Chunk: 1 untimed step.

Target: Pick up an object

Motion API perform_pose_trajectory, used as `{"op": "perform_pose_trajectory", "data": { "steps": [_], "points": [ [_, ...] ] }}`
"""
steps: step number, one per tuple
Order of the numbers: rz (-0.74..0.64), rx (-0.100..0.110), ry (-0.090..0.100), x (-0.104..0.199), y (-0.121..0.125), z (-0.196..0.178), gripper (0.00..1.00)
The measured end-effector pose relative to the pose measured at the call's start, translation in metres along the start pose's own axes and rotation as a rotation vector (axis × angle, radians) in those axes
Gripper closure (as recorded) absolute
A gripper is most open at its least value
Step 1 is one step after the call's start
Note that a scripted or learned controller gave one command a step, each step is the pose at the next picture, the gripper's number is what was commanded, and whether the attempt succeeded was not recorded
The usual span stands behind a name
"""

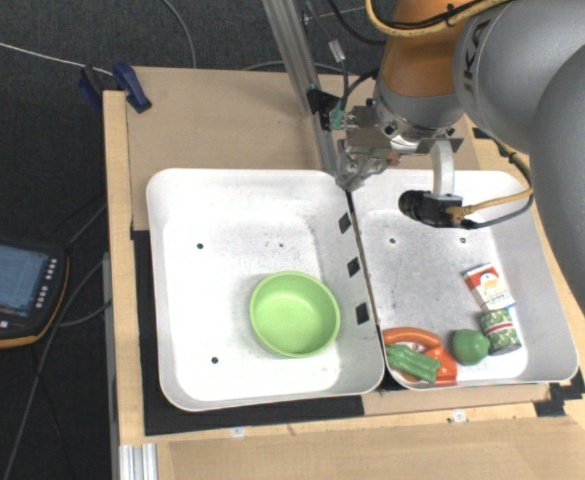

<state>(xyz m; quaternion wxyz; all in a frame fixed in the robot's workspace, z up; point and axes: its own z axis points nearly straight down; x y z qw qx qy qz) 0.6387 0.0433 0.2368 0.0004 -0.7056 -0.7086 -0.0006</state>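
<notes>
Above the far edge between your two bins, the fingers (357, 173) hang; I cannot tell their opening. Green bowl (294, 314) sits left.

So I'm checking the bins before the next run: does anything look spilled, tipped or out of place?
Nothing looks spilled. The green bowl sits upright in the left bin. In the right bin, a small carton, a green can and the toy vegetables crowd the near corner.

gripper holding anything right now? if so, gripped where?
Nothing seen between its fingers. The gripper hangs at the bins' far edge, well away from the green bowl and the small carton.
</notes>
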Motion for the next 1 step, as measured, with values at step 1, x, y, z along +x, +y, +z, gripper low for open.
{"op": "perform_pose_trajectory", "data": {
  "steps": [1],
  "points": [
    [0.0, 0.0, 0.0, 0.042, -0.0133, -0.0011, 1.0]
  ]
}}
